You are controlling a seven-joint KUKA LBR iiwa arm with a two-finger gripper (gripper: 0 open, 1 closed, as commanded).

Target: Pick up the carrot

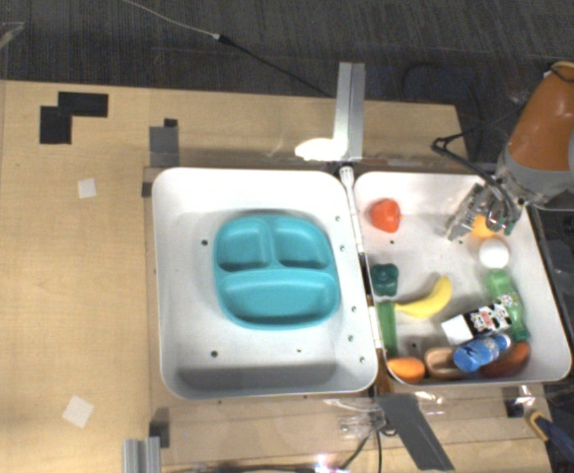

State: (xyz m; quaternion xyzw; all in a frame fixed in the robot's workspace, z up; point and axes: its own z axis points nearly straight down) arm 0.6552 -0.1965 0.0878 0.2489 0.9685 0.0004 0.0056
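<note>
Two white bins sit side by side. Left bin [169, 294] holds a teal divided plate [273, 268]. Right bin [553, 338] holds a red tomato [386, 214], banana [427, 299], white egg [493, 254], bottles and other toys. A carrot [405, 368] lies in its near left corner, long axis running left to right. Reaching from the right, the arm's gripper [474, 217] hangs over the far right area by a small orange-yellow object [484, 227]; whether it grips is unclear.
</note>
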